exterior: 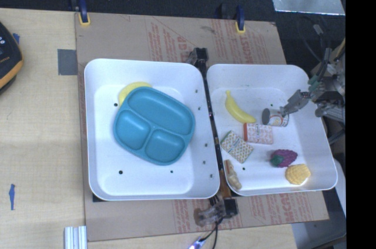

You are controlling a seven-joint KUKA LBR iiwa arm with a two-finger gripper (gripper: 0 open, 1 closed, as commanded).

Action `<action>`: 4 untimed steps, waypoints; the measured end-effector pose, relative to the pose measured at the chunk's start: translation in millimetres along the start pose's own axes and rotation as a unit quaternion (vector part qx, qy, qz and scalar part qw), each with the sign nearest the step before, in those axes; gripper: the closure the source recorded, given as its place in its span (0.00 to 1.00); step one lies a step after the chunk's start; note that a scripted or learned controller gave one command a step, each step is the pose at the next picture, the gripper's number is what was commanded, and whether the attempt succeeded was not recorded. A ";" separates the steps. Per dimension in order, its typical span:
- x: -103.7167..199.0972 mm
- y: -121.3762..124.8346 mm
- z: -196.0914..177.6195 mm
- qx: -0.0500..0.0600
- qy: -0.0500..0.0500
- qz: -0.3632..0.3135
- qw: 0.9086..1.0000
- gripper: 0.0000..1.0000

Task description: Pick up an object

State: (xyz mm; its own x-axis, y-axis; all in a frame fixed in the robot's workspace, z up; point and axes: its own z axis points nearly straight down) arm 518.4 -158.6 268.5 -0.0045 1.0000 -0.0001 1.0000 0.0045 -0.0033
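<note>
Blue tray hides most of yellow plate.

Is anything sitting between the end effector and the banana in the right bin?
Nothing visible blocks it. The end effector is over the right bin, above a small can. The banana lies to its left on the bin floor, with bare white floor between them. The red-and-white packet sits below that line.
</note>
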 end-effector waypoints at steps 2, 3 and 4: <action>59.1 109.1 176.1 -0.001 0.000 0.001 1.000 0.00; 59.1 106.1 176.4 0.001 0.000 0.001 1.000 0.00; 60.5 99.6 176.4 0.001 0.000 0.001 1.000 0.00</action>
State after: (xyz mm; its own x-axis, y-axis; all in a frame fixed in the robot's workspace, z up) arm 617.2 -97.7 91.7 -0.0020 1.0000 -0.0002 1.0000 0.0020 -0.0051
